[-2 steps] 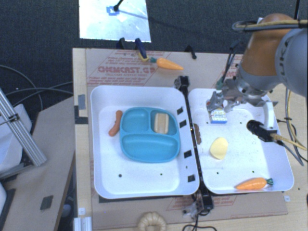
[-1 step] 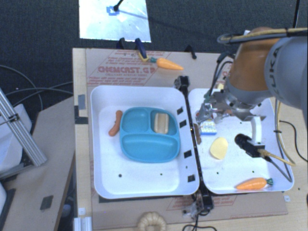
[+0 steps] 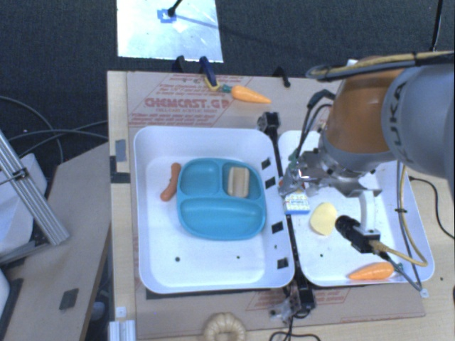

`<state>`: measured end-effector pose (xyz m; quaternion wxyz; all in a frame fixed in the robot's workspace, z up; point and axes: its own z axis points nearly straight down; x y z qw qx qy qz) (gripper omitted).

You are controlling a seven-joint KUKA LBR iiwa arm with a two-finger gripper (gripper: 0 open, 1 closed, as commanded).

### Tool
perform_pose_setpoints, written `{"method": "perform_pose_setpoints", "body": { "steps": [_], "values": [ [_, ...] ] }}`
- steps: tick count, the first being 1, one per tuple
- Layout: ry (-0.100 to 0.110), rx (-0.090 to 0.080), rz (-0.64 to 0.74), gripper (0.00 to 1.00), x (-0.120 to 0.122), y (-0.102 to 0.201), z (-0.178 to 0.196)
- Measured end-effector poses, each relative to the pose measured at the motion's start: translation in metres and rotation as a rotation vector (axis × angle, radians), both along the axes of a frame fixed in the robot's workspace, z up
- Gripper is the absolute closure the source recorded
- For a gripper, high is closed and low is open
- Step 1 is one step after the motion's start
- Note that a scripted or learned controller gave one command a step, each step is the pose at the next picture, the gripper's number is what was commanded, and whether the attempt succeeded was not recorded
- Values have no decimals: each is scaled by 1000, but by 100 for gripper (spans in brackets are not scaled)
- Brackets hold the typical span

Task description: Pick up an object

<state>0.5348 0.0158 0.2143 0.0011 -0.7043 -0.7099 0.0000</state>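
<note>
My gripper [image 3: 295,182] hangs over the left edge of the right bin [image 3: 409,251], and the bulky grey and orange wrist hides most of it. Directly below it lies a small white packet with blue and yellow marks [image 3: 297,204]; I cannot tell whether they touch. A pale yellow rounded piece [image 3: 323,219] lies just right of the packet. An orange carrot [image 3: 371,271] rests near the bin's front right corner. The arm covers the back part of this bin.
The left bin [image 3: 206,268] holds a blue divided plate [image 3: 213,215] with a tan slice [image 3: 239,182] in one compartment, and an orange sausage [image 3: 170,182] beside it. Another carrot [image 3: 246,94] lies on the cardboard behind the bins. A beige ring [image 3: 226,327] sits in front.
</note>
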Motion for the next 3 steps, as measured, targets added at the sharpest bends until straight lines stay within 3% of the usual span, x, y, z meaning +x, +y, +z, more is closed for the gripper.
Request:
{"method": "perform_pose_setpoints", "body": {
  "steps": [2, 3],
  "values": [
    [-3, -1, -3, 100, 2, -4, 19],
    [0, -1, -3, 100, 0, 7, 4]
  ]
}}
